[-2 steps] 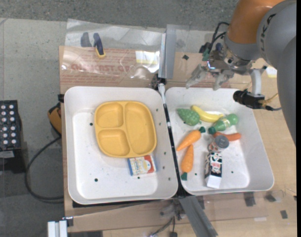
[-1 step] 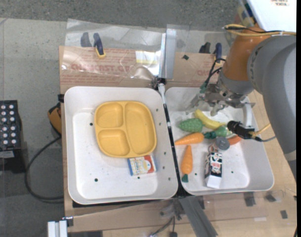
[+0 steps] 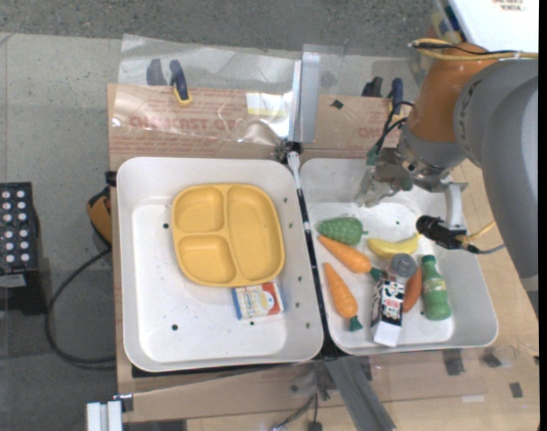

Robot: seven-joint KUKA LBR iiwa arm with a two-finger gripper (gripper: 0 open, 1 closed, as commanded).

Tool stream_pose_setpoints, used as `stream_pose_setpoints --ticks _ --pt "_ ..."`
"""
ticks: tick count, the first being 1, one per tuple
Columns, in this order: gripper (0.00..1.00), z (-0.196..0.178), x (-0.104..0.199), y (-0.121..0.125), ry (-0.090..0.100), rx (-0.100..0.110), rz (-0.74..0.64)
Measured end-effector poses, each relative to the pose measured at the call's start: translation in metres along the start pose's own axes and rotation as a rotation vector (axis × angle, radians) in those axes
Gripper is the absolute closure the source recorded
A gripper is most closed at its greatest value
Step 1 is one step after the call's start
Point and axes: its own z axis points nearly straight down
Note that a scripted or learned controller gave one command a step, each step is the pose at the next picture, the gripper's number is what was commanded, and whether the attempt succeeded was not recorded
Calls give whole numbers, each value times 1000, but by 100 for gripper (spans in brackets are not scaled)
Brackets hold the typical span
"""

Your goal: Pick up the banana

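The banana (image 3: 394, 244) is a short yellow curve lying in the middle of the right bin (image 3: 475, 326). Its lower edge is partly hidden by a grey round cap (image 3: 401, 265). My gripper (image 3: 377, 187) hangs over the far part of that bin, up and slightly left of the banana and apart from it. Nothing shows in its grasp. The grey arm with the orange band (image 3: 444, 88) reaches in from the upper right.
Around the banana lie a green bumpy fruit (image 3: 341, 231), two carrots (image 3: 347, 255) (image 3: 341, 292), a small carton (image 3: 390, 308) and a green bottle (image 3: 435, 290). The left bin (image 3: 147, 317) holds a yellow divided plate (image 3: 228, 233) and a small box (image 3: 257, 300).
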Motion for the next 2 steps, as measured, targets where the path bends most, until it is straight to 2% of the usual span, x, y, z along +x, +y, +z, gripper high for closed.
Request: stream_pose_setpoints --ticks 1,2 --pt "0 0 0 0 0 0 0" --pt "0 22 -58 -48 2 -1 -279"
